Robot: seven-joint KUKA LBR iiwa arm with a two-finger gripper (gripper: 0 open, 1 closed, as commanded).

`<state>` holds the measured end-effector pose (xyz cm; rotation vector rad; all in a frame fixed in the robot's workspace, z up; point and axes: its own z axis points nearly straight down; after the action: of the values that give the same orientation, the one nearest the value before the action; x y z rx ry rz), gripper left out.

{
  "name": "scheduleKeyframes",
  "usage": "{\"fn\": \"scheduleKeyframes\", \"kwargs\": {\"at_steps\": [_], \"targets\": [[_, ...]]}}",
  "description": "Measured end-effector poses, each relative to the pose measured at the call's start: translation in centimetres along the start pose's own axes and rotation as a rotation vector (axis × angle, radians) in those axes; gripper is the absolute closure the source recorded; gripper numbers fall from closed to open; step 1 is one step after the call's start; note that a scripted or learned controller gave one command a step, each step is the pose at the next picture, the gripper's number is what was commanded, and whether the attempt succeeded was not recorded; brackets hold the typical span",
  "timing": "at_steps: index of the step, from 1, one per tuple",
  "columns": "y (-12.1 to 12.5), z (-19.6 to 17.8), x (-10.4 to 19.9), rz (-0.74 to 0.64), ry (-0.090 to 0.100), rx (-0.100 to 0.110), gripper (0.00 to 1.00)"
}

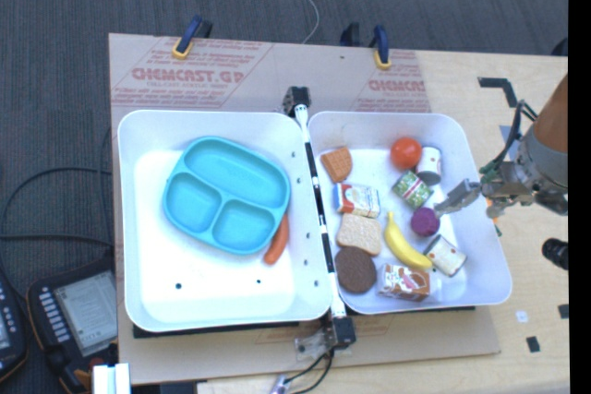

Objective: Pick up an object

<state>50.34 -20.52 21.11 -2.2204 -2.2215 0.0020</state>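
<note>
- The pincer [459, 196] hangs over the right bin's [480, 286] right-hand part, reaching in from that bin's right rim; whether it is released or clenched cannot be told, and nothing can be seen held in it.
- Just left of the pincer tip, inside the right bin, lies a purple round fruit [424, 220], apart from the tip.
- Up and left of the purple fruit sits a green-labelled can [412, 188], with a second small can [429, 164] and a red tomato [405, 152] beyond it towards the bin's far wall.
- A banana [403, 242] lies just left of the purple fruit, curving down towards a small white carton [446, 256].
- Further left in the right bin are a slice of bread [359, 234], a brown round cookie [355, 269], an orange cracker [337, 164] and a small printed box [358, 199].
- A printed packet [404, 282] lies at the right bin's near wall.
- The left bin [148, 291], beside the right bin, holds a blue divided plate [226, 195] with a carrot [277, 241] touching its right edge.
- Both bins rest on the surface [443, 78].
</note>
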Motion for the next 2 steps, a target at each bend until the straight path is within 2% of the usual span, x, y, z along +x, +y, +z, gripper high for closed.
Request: {"fn": "scheduleKeyframes", "kwargs": {"at_steps": [1,2], "targets": [[-0.9,12.3,4.8,0.000,-0.001,-0.007,0.00],[-0.8,11.2,4.7,0.001,-0.002,-0.011,1.00]]}}
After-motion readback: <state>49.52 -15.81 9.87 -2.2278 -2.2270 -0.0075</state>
